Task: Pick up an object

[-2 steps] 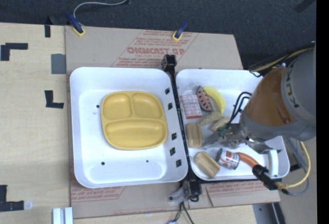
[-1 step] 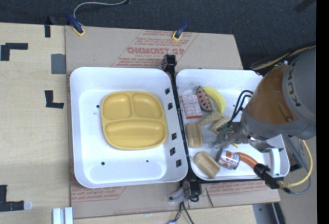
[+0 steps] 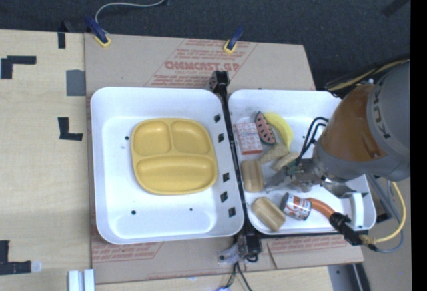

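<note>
The right bin (image 3: 293, 96) holds several small things: a red-and-white packet (image 3: 247, 137), a watermelon slice (image 3: 265, 128), a yellow banana-like piece (image 3: 281, 128), a tan block (image 3: 252, 175), a bread roll (image 3: 268, 213), a small can (image 3: 295, 207) and an orange carrot-like piece (image 3: 321, 205). My gripper (image 3: 285, 173) reaches low into the middle of this bin. It is just right of the tan block and above the can, next to a pale tan piece (image 3: 283, 159). The wrist and the arm's orange band (image 3: 347, 129) hide the bin's right part.
The left bin (image 3: 107, 169) holds a yellow divided plate (image 3: 175, 155). A black divider clip (image 3: 219, 80) sits between the bins at the back. Cardboard (image 3: 153, 63) lies under both bins. A cable (image 3: 383, 237) loops by the right bin's front corner.
</note>
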Robot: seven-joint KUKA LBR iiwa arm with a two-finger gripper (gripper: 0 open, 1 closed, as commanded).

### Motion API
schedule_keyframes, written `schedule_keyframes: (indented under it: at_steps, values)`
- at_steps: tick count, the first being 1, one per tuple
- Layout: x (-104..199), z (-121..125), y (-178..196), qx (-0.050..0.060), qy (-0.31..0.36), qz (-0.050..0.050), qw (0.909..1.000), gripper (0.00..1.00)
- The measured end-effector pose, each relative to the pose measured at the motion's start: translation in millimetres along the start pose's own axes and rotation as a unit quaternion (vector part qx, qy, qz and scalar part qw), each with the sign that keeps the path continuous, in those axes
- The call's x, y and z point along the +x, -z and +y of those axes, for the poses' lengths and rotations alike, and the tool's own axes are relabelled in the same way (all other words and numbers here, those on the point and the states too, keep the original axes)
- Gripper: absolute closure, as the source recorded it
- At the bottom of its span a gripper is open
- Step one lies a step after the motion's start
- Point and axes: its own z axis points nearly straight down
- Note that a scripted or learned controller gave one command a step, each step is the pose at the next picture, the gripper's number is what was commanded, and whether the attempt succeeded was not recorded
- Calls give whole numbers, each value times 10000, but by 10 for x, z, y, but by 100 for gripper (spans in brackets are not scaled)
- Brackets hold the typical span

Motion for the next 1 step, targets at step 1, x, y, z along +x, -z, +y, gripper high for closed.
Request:
schedule_keyframes:
  at_steps: [1]
  values:
    - [6, 2, 92, 5, 4, 6, 10000, 100]
